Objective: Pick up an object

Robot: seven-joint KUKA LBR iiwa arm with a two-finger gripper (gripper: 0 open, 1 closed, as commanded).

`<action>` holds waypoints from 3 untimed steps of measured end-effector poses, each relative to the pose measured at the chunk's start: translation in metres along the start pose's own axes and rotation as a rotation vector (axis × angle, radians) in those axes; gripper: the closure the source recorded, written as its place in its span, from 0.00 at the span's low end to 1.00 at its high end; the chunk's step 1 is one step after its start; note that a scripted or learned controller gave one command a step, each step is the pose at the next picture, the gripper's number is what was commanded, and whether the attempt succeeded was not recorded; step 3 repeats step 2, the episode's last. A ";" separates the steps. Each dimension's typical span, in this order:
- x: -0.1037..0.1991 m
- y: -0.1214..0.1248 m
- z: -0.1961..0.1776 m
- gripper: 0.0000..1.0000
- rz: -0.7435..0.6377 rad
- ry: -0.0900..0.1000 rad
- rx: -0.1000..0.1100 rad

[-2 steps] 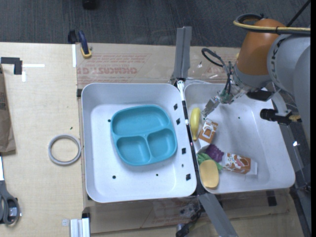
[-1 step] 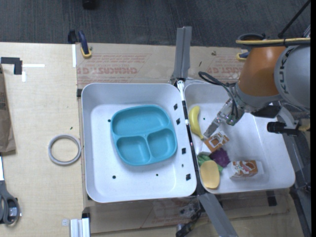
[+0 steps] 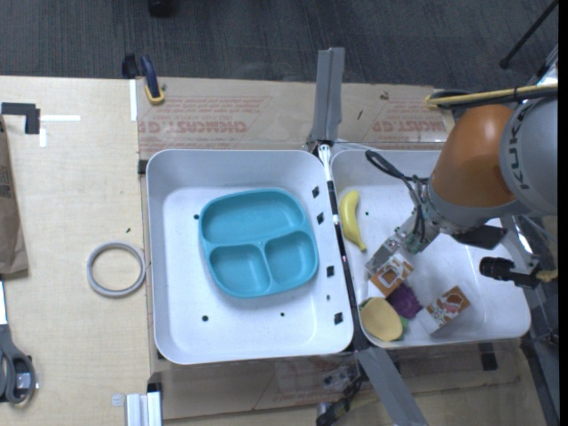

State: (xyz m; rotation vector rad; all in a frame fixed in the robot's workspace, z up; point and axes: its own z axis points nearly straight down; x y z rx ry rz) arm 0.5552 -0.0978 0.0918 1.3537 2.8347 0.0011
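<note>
Arm: we see the grey arm (image 3: 532, 162) with its orange band (image 3: 475, 153) reaching in from the right over the right bin (image 3: 515, 322).
Claw: the claw (image 3: 390, 260) is low in the right bin, directly above a small orange-and-white packet (image 3: 390, 276); we cannot tell how it stands, nor whether it has hold of the packet.
Packet: flat, orange with white patches, lying just left of the bin's middle, close to a purple item (image 3: 407, 303).
Banana: a yellow banana (image 3: 352, 217) lies along the right bin's left wall, apart from the claw.
Other contents: a yellow rounded item (image 3: 382, 319) sits at the front left corner, touching the purple one; a second small carton (image 3: 447, 309), brown and white, lies near the front wall to the right.
Left bin: the left bin (image 3: 169, 264) carries a blue three-compartment plate (image 3: 258, 242), set near its middle.
Counter: we record a pale wooden counter (image 3: 71, 202) with a cardboard sheet (image 3: 231, 118) behind the bins, a grey ring (image 3: 116, 268) left of the left bin, scissors (image 3: 13, 371) at the front left edge, and a blue-and-yellow clamp (image 3: 151, 80) at the back edge.
Room: dark carpeted floor (image 3: 266, 16) beyond the counter.
</note>
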 end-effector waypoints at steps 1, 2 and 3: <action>0.039 -0.062 -0.003 0.00 -0.067 -0.012 -0.010; 0.039 -0.064 -0.010 1.00 -0.062 -0.006 -0.007; 0.039 -0.064 -0.010 1.00 -0.062 -0.006 -0.007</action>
